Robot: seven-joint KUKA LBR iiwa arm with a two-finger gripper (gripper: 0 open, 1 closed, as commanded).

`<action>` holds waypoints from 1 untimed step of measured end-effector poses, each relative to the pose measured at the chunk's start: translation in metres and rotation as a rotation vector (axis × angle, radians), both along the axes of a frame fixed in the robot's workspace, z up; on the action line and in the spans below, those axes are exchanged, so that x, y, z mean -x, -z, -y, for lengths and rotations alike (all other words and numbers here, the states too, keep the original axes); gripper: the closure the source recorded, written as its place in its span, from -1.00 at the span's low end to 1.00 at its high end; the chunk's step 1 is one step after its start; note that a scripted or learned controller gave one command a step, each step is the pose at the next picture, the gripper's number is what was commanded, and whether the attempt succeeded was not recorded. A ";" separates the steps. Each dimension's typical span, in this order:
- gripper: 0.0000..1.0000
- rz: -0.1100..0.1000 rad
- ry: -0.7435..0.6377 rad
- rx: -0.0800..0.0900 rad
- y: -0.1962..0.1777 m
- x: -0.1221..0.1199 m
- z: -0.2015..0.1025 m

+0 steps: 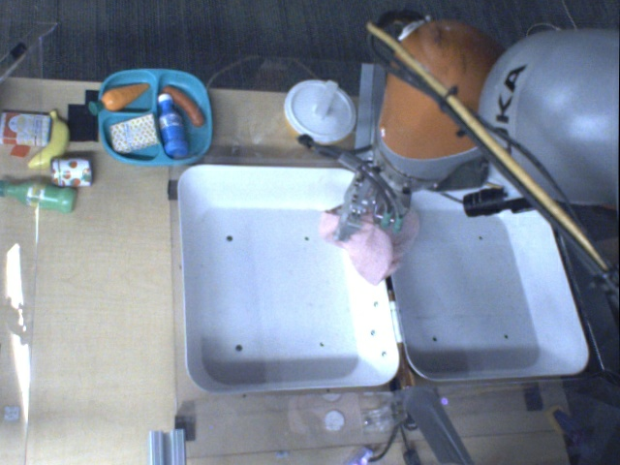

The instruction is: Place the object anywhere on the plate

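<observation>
A soft pink cloth-like object (366, 250) hangs over the wall between the two white bins, with its pointed lower end over the left bin's right rim. My gripper (375, 213) sits at the top of it and is shut on its upper edge; pink shows on both sides of the fingers. A blue divided plate (194, 93) stands on the bench beyond the left bin's far-left corner, well away from the gripper, with toy foods in its compartments.
The left bin (194, 289) and right bin (572, 337) lie side by side. A white lidded cup (321, 110) stands behind the left bin. A toy banana (53, 139), a can (72, 171) and a green bottle (39, 196) lie at far left.
</observation>
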State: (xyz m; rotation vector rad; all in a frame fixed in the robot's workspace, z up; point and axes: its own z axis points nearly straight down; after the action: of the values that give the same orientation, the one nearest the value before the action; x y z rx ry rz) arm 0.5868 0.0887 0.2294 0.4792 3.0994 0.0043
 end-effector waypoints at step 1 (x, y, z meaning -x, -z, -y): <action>1.00 0.003 -0.308 0.001 0.003 -0.002 -0.029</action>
State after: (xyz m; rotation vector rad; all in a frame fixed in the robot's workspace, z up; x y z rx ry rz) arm 0.5887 0.1180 0.2262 -0.0023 3.1340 0.0046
